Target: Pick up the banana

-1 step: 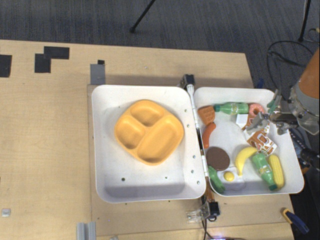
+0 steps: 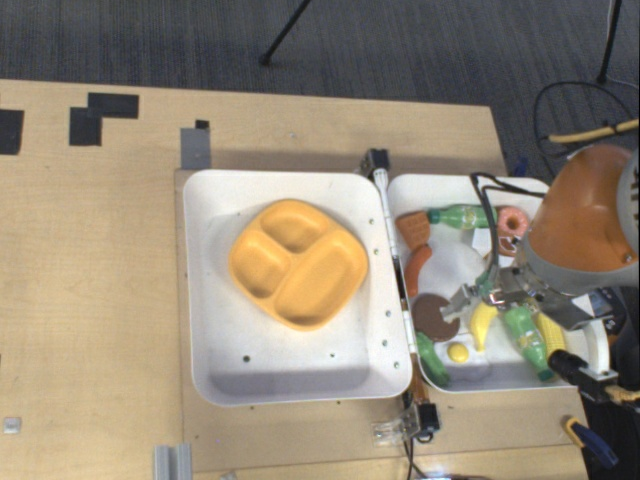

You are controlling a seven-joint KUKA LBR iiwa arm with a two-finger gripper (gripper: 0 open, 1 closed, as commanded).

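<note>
Left bin [image 2: 215, 298]: holds one yellow-orange divided tray [image 2: 298, 262], about centred. Right bin [image 2: 440, 190]: crowded with toy food. Arm [image 2: 590, 218] reaches in from the right, over the right bin. Gripper [image 2: 480, 296] sits low near the bin's middle, fingers spread apart, nothing between them. Banana [image 2: 483, 325] lies in the right bin just on the near side of the fingertips, between a brown disc [image 2: 432, 314] on its left and corn [image 2: 528, 338] on its right.

right bin [image 2: 455, 385] crowded, left bin [image 2: 215, 268] roomy
</note>
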